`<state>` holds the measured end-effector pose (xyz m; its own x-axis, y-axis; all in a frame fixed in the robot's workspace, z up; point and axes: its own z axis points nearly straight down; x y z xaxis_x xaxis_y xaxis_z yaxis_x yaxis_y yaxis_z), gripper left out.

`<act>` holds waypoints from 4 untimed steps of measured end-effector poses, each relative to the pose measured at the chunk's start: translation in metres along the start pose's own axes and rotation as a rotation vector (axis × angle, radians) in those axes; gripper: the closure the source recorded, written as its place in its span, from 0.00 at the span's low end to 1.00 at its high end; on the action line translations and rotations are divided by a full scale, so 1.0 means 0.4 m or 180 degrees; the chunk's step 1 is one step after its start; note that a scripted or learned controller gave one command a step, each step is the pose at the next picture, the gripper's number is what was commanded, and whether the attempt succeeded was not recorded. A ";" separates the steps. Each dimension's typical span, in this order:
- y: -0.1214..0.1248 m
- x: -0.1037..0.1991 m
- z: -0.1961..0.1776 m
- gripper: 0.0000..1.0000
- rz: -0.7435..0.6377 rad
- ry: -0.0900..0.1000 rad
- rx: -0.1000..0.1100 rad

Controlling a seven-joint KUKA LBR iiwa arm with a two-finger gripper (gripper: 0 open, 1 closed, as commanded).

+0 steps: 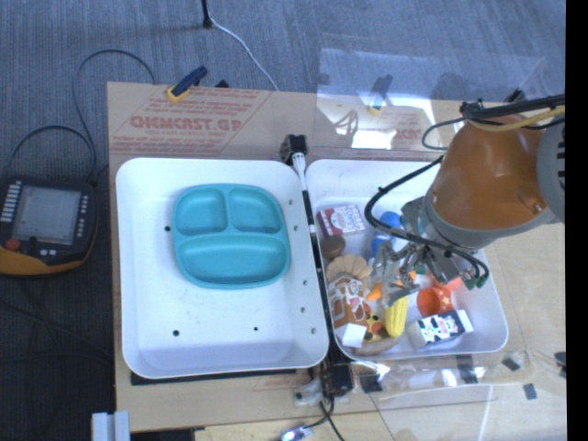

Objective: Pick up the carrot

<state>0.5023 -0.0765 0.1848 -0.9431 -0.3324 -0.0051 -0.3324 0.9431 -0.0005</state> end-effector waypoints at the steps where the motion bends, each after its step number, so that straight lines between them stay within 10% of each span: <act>1: 0.000 0.001 0.002 0.00 0.0002 0.0007 -0.0002; 3: -0.072 0.042 0.223 0.00 0.1141 -0.0034 0.0014; 4: -0.073 0.040 0.195 1.00 0.1141 -0.0033 0.0021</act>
<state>0.4972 -0.1094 0.1068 -0.9997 0.0197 -0.0164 0.0197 0.9998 -0.0034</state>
